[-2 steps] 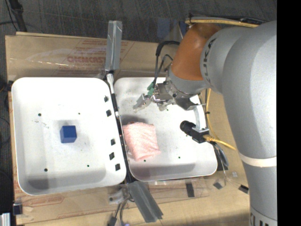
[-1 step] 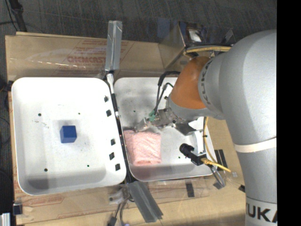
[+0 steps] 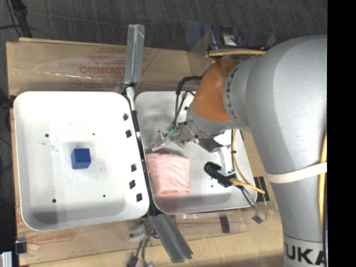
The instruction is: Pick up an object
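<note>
A blue cube [image 3: 81, 158] lies in the left bin [image 3: 33, 115], left of its middle. A pink cloth-like bundle [image 3: 168, 174] rests in the right bin [image 3: 150, 107] against its near left side. My gripper [image 3: 171, 133] hangs over the right bin, just above the far edge of the pink bundle. The grey arm with its orange band reaches in from the right and covers much of that bin.
A row of black clips runs along the divider [image 3: 135, 154] between the two bins. Cardboard [image 3: 67, 60] lies under and behind the bins. A grey metal bar [image 3: 133, 54] stands at the back between them.
</note>
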You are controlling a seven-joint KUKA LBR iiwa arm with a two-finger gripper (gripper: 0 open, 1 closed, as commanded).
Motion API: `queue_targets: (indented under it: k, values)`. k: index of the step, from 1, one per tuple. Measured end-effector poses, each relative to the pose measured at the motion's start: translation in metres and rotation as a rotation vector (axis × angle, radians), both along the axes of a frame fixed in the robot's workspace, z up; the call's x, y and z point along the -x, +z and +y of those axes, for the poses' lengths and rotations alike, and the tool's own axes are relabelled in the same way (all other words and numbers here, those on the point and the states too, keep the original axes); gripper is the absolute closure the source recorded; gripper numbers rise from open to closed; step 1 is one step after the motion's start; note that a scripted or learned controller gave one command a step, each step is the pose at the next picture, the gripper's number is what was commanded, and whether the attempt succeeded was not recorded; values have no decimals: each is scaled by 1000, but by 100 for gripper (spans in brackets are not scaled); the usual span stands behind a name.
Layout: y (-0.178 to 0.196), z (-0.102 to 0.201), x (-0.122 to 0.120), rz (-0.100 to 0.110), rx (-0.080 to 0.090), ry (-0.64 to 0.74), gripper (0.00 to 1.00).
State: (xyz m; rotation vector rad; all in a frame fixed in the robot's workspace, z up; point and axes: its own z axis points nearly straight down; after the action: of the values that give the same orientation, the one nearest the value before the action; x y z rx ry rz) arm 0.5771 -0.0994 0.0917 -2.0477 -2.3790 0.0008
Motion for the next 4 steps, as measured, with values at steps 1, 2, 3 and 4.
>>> queue_targets:
  k: [1, 2, 3, 4]
  values:
    - [0, -5, -61, 0, 1, -99, 0]
    - [79, -85, -55, -2, 1, -150, 0]
    - [5, -40, 1, 4, 0, -58, 0]
    - [0, -65, 11, 3, 0, -156, 0]
